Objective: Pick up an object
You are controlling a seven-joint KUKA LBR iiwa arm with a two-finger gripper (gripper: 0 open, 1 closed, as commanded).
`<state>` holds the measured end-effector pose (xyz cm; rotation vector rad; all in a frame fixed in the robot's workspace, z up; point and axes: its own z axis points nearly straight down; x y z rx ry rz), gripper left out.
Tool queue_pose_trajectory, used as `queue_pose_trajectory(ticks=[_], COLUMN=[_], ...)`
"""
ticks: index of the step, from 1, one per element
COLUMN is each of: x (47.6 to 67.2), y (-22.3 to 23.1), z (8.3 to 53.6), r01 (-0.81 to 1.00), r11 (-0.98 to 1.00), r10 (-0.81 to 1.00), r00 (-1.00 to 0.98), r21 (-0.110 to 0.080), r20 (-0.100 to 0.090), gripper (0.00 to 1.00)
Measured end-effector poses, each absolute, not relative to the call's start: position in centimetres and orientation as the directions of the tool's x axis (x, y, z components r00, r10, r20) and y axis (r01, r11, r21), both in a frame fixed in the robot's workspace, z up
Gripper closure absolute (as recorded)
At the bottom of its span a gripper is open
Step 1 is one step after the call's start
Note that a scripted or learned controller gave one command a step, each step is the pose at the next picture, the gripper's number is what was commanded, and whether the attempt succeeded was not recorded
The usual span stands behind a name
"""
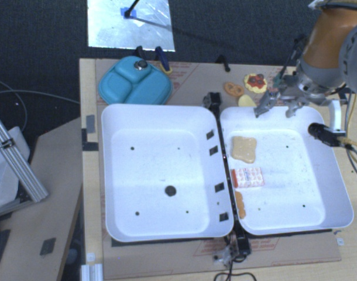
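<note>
The left bin at centre frame lies almost bare, with 1 small dark disc toward its lower middle; a gripper could pass anywhere around it. In the right bin, a tan slice, a red-and-white packet and a small orange piece crowd the left wall, leaving its centre and right side open. The gripper hangs over its upper rim.
</note>
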<state>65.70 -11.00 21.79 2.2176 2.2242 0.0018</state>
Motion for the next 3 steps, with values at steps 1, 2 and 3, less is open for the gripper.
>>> queue_pose_trajectory(ticks=[1, 2, 3], x=[64.5, 64.3, 67.1], y=[-15.3, -20.3, -10.3], z=[8.5, 9.0, 8.9], r01=[1.0, 1.0, 1.0], r11=[-0.002, 0.004, 0.003], r10=[1.0, 1.0, 1.0], r00=[0.002, -0.004, -0.003], r21=[0.005, 0.014, 0.011], r20=[0.0, 0.002, -0.003], gripper=[0.0, 0.0, 0.0])
